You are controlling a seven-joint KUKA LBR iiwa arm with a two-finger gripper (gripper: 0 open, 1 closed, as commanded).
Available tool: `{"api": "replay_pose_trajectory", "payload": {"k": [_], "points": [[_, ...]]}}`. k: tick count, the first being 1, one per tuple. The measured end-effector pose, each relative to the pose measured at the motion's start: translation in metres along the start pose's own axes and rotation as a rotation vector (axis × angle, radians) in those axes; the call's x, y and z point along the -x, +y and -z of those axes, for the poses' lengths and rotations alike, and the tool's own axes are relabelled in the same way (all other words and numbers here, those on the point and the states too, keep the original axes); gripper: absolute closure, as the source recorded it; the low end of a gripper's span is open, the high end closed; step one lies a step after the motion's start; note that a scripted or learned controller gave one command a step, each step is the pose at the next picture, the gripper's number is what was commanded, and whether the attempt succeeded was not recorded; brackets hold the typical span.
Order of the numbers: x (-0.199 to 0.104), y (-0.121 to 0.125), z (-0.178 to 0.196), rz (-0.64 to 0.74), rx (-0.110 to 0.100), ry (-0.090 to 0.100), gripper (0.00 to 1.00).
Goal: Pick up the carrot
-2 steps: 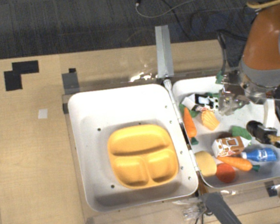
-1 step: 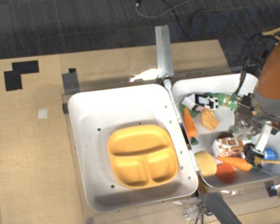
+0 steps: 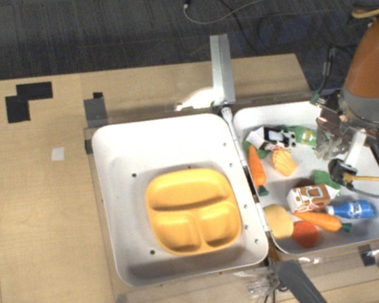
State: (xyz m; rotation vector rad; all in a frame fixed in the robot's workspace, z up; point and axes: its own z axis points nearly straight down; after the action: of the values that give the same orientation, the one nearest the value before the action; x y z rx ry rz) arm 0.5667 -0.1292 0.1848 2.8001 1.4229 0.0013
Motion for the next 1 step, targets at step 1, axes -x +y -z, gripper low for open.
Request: {"api": "replay_pose_trajectory", "payload": {"k": [1], "points": [[0.0108, 0.0476, 0.0617, -0.082, 0.001, 0.000, 1.00]]}}
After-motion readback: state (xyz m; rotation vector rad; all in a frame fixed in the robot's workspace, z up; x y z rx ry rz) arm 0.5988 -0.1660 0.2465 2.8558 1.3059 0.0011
